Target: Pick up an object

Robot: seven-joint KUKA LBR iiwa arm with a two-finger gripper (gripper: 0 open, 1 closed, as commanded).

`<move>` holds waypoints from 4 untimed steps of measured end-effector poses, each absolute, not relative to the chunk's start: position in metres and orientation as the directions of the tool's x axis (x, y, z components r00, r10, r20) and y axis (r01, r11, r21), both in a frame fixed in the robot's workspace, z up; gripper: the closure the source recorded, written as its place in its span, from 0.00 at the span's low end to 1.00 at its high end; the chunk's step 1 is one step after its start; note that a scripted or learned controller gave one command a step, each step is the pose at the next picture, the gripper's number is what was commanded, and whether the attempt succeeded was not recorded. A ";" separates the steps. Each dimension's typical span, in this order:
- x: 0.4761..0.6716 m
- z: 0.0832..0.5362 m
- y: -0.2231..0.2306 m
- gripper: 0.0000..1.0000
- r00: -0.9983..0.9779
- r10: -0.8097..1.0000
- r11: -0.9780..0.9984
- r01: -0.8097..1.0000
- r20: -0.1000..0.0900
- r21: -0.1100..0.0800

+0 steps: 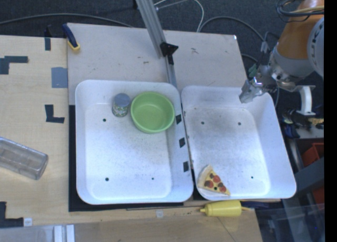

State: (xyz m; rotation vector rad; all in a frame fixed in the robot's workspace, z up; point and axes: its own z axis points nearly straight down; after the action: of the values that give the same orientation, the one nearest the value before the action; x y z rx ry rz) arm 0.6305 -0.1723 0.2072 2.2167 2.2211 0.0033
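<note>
The pizza slice (213, 181) lies at the right bin's (263, 146) near-left corner, touching the rim; open floor spreads beyond it. The claw (248, 94) hangs over that bin's far rim, probably carrying nothing, though its state is unclear from here.

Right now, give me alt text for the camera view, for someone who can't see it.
The arm's gripper sits over the right bin's far right corner, holding nothing. That bin has a pizza slice toy at its near left corner; the left bin holds a green bowl and small can.
</note>
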 end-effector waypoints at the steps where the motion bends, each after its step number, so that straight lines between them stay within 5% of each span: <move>1: 0.631 0.206 -0.172 1.00 -0.001 1.000 0.001 1.000 -0.001 -0.001; 4: 0.561 0.207 -0.011 1.00 -0.008 1.000 0.008 1.000 0.003 -0.003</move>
State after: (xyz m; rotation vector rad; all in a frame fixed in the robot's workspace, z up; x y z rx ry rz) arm 0.5608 -0.0114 0.2071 2.2161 2.2328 -0.0002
